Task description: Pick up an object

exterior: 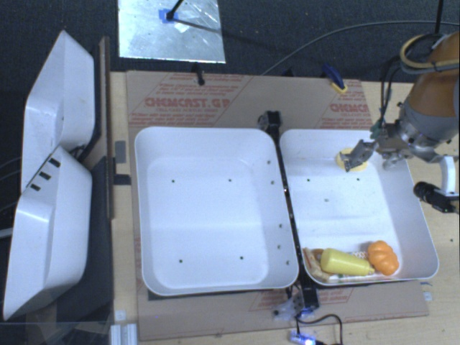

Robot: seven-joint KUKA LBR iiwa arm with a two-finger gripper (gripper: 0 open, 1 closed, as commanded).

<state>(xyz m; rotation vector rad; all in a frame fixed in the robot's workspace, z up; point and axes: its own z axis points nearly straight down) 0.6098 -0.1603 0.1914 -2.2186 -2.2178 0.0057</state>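
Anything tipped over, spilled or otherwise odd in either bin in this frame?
Nothing looks spilled or damaged. The yellow cone-shaped toy lies on its side beside the small orange pumpkin-shaped toy, both crowded into the right white bin's near corner. A pale yellow flat piece sits under the two-finger gripper near the far wall.

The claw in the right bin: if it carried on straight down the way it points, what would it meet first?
Probably the pale yellow object lying directly under the claw near the right bin's far wall. How far above it the claw hangs is unclear from this slanted view.
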